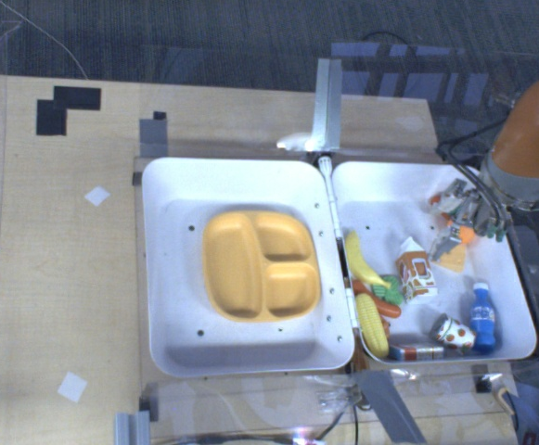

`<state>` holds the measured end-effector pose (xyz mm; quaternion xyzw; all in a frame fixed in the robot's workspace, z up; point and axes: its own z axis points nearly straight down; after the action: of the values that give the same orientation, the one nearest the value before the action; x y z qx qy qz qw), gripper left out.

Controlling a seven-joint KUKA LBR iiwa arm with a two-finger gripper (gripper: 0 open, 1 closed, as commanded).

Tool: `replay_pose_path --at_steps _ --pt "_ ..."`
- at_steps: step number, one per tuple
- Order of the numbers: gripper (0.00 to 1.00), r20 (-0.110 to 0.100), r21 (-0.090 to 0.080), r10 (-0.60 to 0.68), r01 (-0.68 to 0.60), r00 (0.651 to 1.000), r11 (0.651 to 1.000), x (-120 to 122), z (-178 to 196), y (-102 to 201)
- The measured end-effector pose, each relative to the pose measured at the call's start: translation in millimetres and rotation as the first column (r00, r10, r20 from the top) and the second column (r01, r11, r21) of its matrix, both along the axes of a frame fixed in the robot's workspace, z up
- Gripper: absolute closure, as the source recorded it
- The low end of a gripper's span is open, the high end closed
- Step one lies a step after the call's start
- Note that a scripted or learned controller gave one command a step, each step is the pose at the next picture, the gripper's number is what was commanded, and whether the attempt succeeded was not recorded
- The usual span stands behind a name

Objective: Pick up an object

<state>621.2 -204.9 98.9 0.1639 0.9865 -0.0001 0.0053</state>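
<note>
Grey arm with orange band (529,137) cut off at right edge, metal two-finger gripper (464,213) low over right white bin (380,188), jaw opening unclear, perhaps touching pale yellow wedge (453,259).

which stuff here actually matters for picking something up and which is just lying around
For the job: gripper; pickable things in the right bin: banana, corn cob, small carton, blue bottle, yellow wedge.

Lying about: yellow divided tray in the left bin; black tape marks on the bench.
</note>
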Motion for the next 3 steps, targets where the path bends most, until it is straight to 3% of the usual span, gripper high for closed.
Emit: replay_pose_path --at_steps 1,2,3 --pt "0.00 -0.006 0.003 -0.188 0.188 0.982 0.982 -28.1 12.5 0.0" --pt "0.00 -0.009 0.005 -0.345 0.345 0.938 0.938 -71.5 18.2 4.9" --pt "0.00 -0.010 0.008 -0.482 0.482 0.876 0.876 -97.2 15.8 11.1"
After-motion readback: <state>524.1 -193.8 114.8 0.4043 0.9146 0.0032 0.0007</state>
